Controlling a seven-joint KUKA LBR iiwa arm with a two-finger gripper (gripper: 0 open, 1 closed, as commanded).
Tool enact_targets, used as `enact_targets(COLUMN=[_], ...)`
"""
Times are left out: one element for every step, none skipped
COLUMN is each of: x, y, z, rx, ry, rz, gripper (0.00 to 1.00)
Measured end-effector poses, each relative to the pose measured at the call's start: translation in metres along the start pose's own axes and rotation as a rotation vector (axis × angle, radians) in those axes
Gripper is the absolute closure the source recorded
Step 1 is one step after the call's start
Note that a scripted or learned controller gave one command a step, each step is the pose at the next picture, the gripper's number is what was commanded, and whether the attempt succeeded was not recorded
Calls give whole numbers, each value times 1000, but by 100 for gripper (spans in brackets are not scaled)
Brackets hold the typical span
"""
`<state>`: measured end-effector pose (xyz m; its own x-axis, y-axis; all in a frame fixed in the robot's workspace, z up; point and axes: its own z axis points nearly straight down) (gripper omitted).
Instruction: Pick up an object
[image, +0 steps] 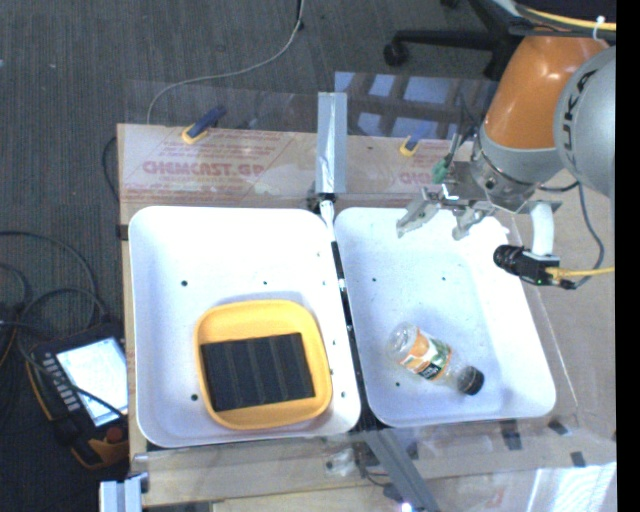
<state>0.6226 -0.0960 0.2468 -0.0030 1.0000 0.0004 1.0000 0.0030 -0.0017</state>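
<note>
A: What is seen from the camera above the worktop (200, 165)?

B: Two white bins are seen side by side. In the left bin (180, 250) a yellow tray (264, 366) with a dark ribbed inset is lying toward the near wall. In the right bin (450, 260) a small clear bottle (433, 360) with an orange label and a dark cap is lying on its side, near the front.

A: And the hand?

B: The hand (438, 216) is held over the far end of the right bin, under the orange band of the arm (545, 90). Its two fingers are seen spread apart, and nothing is held between them.

A: How far is it from the bottle?

B: The two are well apart; the bottle lies toward the near wall, while the hand is up at the far wall. No contact is seen with anything in either bin.

A: So how much of the task is done?

B: None of it, as far as can be judged. Nothing has been lifted. A reach toward an object, a descent, a closing of the fingers and a lift are all left. The bottle is judged the likelier target, since it shares the bin under the hand.
</note>
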Motion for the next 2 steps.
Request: enact_targets(x=[-19, 7], y=[-50, -12], z=[72, -38], rx=[0, -4], ry=[0, -1], rz=[-42, -155], gripper=[0, 0])
